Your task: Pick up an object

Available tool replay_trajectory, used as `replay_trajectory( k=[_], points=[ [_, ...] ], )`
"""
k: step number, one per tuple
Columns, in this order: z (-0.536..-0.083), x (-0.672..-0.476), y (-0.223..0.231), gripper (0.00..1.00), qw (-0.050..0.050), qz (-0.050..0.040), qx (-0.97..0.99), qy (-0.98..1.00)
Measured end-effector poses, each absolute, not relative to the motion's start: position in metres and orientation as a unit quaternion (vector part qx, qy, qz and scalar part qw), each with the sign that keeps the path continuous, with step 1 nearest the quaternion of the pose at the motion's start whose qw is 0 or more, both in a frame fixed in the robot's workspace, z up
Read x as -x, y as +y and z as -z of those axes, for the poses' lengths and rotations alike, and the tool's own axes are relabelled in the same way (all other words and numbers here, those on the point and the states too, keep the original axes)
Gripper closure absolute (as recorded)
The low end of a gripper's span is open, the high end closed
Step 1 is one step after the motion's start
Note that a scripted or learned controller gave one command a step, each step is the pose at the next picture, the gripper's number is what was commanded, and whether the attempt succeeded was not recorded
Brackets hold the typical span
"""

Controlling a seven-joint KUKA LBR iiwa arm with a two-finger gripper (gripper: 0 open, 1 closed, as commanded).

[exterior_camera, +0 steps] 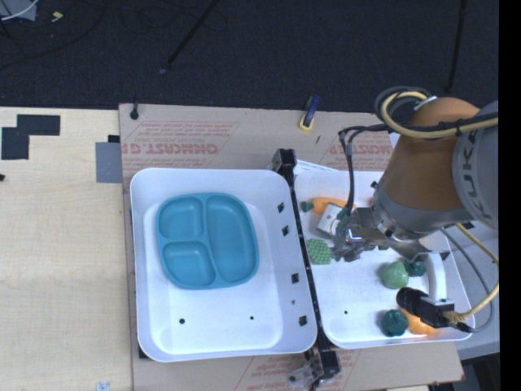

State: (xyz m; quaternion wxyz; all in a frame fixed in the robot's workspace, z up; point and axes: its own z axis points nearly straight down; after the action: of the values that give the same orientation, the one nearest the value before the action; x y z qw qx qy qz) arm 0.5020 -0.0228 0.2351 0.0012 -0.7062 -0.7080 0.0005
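Note:
My gripper (345, 239) hangs low over the left part of the right bin (358, 332), under the grey and orange wrist. A green waffle-textured piece (318, 252) lies just left of it. Beyond it, near the bin's far left, lies an orange carrot-like piece (326, 204). A green ball (395, 275) rests to the gripper's right. At the bin's near right lie a dark teal lump (394, 322) and a small orange piece (420, 326). The arm hides part of the bin's right side. I see nothing between the fingers.
The left bin (163, 332) holds a blue divided plate (207, 240). A black divider (299, 251) runs between the two bins. A blue and yellow clamp (308, 113) sits on the cardboard behind the bins.

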Motion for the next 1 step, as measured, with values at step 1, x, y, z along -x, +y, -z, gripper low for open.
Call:
replay_trajectory(
  k=[1],
  points=[
    [-0.2167,-0.5,-0.0304,1.0,0.002,-0.0021,0.708,-0.706]
  ],
)
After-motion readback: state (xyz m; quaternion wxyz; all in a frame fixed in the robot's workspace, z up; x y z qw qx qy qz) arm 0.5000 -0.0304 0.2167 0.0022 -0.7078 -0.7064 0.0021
